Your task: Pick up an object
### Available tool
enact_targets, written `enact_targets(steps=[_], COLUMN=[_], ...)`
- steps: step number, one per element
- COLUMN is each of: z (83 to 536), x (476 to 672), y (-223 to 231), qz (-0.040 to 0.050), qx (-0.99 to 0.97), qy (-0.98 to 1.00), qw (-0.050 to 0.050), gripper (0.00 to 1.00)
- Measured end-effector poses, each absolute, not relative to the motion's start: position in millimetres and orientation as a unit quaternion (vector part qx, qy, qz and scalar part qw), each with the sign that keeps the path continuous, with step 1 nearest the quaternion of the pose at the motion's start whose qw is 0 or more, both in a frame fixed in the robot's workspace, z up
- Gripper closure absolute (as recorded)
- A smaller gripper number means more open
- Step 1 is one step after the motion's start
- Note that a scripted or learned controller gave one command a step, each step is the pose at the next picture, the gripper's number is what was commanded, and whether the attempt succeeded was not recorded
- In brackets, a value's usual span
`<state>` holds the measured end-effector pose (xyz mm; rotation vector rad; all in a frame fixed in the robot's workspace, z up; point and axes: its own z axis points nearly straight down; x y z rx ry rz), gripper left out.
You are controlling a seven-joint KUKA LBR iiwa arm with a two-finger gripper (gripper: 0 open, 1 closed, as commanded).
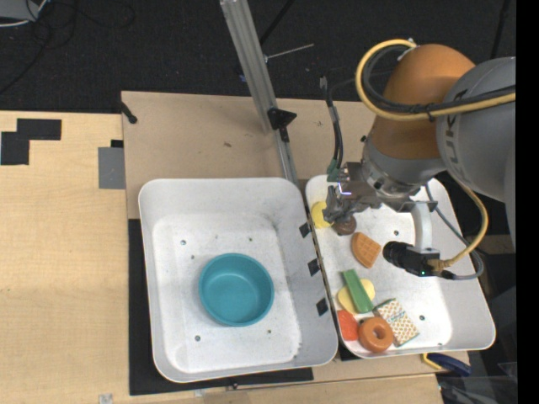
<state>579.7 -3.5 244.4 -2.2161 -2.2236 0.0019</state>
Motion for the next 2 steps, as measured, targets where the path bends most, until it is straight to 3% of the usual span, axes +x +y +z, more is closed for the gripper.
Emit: enact_targets(steps=[1, 2], z=[233.6, 230.1], x=[596.9, 599.4], y=[40.7, 85.2], qz=[0.0004, 0.0001], qx=[-0.706, -0.706], qy=[-0.708, -0.708], qw=[0.001, 0.001], gripper=[1.0, 1.0])
